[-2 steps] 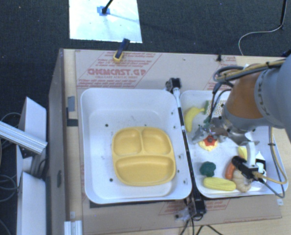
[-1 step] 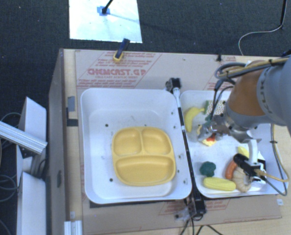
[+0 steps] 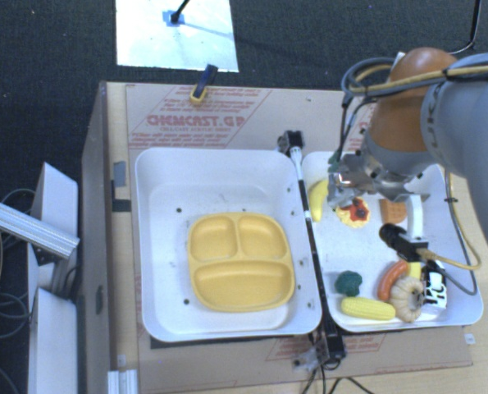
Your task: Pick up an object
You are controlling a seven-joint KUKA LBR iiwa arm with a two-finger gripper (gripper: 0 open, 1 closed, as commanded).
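My gripper (image 3: 340,189) hangs low over the upper left part of the right bin (image 3: 354,257). A yellow banana (image 3: 316,198) lies just left of it against the bin's left wall. Just right of and below the gripper lies a yellow and red food piece (image 3: 355,213). An orange toast slice (image 3: 393,212) rests further right, partly under the arm. Nothing shows clearly in the gripper's grasp.
The left bin (image 3: 166,187) holds a yellow divided plate (image 3: 240,261). At the front of the right bin lie a green broccoli (image 3: 348,282), a corn cob (image 3: 367,308), an orange sausage (image 3: 389,278), a beige ring-shaped piece (image 3: 408,297) and a black-and-white item (image 3: 435,289).
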